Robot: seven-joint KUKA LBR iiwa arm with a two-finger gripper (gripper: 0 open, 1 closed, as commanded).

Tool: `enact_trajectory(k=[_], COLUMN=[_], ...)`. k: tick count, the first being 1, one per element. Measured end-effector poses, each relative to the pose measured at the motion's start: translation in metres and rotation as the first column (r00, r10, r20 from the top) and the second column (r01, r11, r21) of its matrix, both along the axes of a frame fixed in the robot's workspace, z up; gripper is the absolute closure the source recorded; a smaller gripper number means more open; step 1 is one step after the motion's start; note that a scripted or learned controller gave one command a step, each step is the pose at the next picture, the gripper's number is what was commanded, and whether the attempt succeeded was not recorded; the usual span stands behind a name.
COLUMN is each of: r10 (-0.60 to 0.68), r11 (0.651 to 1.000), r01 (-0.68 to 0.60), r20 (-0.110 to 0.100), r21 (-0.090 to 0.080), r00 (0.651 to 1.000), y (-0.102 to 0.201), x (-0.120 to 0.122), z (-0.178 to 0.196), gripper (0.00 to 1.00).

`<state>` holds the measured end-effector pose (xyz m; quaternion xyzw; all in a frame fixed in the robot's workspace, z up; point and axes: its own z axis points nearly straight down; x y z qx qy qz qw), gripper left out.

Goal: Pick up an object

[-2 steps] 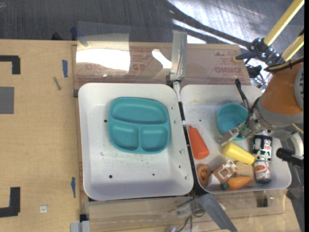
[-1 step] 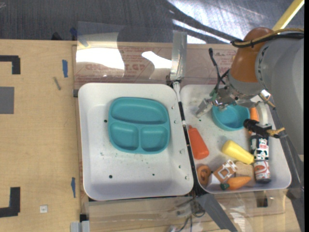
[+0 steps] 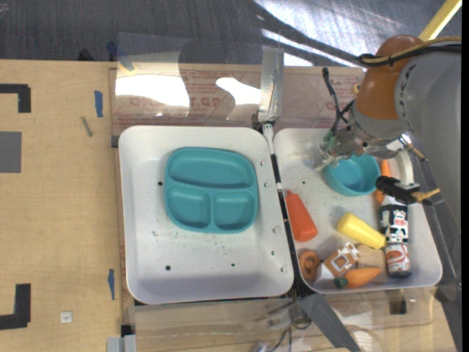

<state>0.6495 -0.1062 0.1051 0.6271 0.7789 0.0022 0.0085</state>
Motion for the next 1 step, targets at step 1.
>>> enact_trajectory(k=[1], r10=[-0.088], r11=[0.996], r01=[0.088], r20=[-0.004], r21=[0.009], r00=[0.996], y=[0.0622], x=[0.0199], z=[0.1121], gripper=[1.0])
